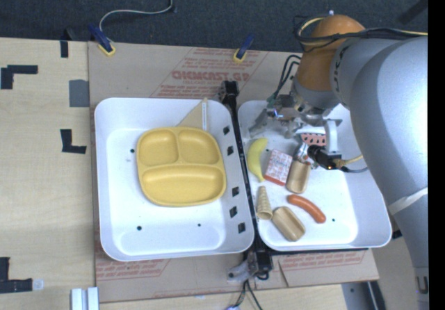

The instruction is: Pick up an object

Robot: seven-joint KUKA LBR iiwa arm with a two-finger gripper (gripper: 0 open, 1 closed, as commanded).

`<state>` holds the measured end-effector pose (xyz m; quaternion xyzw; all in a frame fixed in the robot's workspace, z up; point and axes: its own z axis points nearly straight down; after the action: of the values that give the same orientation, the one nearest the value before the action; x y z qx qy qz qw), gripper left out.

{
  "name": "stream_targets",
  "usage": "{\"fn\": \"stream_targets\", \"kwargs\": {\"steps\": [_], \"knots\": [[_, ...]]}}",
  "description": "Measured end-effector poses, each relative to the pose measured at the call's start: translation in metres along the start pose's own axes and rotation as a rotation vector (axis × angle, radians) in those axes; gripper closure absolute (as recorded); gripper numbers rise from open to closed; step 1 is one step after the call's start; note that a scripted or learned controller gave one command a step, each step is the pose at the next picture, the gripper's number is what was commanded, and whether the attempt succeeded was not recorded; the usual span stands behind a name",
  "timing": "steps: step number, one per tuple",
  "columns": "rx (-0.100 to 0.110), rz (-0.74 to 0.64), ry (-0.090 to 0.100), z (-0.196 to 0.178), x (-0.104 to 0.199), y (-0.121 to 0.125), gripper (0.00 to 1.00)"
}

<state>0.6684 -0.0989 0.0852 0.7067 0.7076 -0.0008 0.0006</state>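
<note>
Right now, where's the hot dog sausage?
The sausage lies in the right bin, toward its front, just right of the bread roll and below the small brown cylinder.

Glossy plastic tray (182,166), matt cardbd (174,76)

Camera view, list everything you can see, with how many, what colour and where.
Bins: two, white, side by side on the bench.
Divided plate: one, yellow, left bin.
Banana: one, yellow, right bin, left side.
Packet: one, red and white, beside the banana.
Sausage: one, orange-red, right bin.
Bread rolls: two, tan, right bin.
Cone: one, beige, right bin.
Clamps: two, blue and yellow, back edge.
Arm: one, grey with orange band, from the right.
Gripper: over the right bin's back.
</note>
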Motion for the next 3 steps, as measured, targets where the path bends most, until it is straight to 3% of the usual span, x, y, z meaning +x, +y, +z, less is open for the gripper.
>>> {"fn": "stream_targets", "kwargs": {"steps": [1, 2, 3], "knots": [[-0.001, -0.001, -0.001, -0.0098, 0.0003, 0.0003, 1.0], [-0.001, -0.001, -0.001, -0.0097, 0.0002, 0.0002, 0.0], [0.0, 0.0, 0.0, -0.0001, -0.0047, 0.0001, 0.0]]}}
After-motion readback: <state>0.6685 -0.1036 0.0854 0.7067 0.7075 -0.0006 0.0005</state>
